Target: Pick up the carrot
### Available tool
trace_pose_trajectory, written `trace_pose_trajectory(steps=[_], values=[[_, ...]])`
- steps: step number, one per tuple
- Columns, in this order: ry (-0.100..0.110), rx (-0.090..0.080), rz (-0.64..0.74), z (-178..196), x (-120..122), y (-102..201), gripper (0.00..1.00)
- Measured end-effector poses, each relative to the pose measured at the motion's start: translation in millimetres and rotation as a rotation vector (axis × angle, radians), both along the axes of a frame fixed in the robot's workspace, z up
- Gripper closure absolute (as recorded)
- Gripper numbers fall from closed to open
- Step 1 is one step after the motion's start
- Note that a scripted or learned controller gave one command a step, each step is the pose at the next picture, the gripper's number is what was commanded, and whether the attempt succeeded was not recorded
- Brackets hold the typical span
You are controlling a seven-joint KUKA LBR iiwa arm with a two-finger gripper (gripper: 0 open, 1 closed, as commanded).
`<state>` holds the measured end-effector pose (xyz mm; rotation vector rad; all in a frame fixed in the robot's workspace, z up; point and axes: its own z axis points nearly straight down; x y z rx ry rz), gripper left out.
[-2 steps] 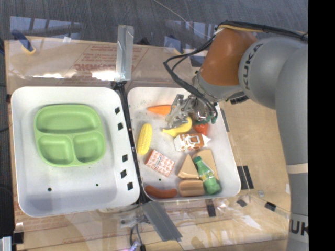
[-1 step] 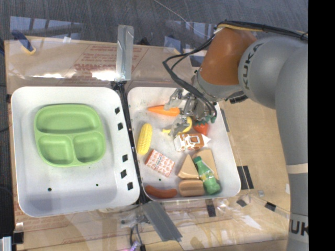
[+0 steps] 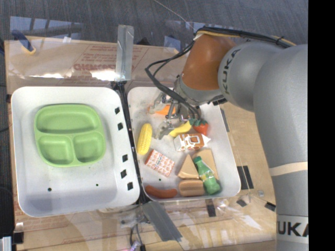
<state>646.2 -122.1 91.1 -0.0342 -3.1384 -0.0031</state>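
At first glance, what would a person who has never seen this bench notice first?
The big grey arm with its orange band comes in from the right, and its end effector is low in the right bin over a heap of toy food. A bright yellow corn cob lies there. In the left bin sits a green divided tray.

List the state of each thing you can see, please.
Claw: low in the right bin, over the toys.
Carrot: lying at the claw, partly hidden.
Corn: lying flat.
Bottle: on its side.
Tray: upright in the left bin.
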Motion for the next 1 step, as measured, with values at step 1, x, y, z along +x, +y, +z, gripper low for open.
trace_pose_trajectory(steps=[1], values=[[-0.007, -0.002, 0.005, 13.7, 2.5, 0.6, 1.00]])
